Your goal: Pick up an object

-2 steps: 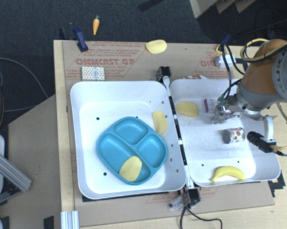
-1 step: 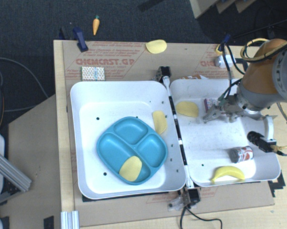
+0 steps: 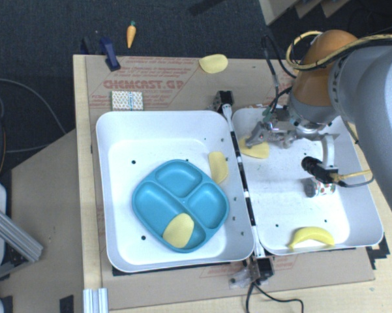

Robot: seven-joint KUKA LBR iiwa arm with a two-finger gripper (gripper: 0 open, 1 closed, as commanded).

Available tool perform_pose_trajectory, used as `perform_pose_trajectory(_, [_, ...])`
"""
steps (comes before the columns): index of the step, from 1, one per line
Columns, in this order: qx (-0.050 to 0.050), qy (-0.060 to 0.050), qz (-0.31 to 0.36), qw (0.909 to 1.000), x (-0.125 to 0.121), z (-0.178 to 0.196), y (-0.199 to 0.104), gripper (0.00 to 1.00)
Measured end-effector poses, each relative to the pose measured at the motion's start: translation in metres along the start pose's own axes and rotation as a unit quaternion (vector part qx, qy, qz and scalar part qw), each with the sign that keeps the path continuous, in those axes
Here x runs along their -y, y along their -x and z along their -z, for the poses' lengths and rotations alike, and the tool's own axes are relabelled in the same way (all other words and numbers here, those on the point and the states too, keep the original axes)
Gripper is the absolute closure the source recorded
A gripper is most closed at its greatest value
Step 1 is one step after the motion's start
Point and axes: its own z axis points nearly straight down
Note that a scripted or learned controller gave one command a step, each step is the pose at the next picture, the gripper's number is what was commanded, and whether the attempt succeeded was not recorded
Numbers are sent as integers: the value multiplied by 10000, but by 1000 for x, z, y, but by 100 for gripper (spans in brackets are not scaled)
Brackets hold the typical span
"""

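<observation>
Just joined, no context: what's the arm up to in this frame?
The KUKA arm reaches in from the right and is down in the right bin, with its gripper close over a pale yellow piece near that bin's top-left corner. Whether it has a grip is not visible. A banana lies at the right bin's front edge. The left bin holds a blue divided plate with a yellow item in one compartment, plus another yellow piece beside the plate.
</observation>
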Motion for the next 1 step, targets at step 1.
perform_pose_trajectory(1, [2, -52, -11, 10000, -20, -1, 0, 0])
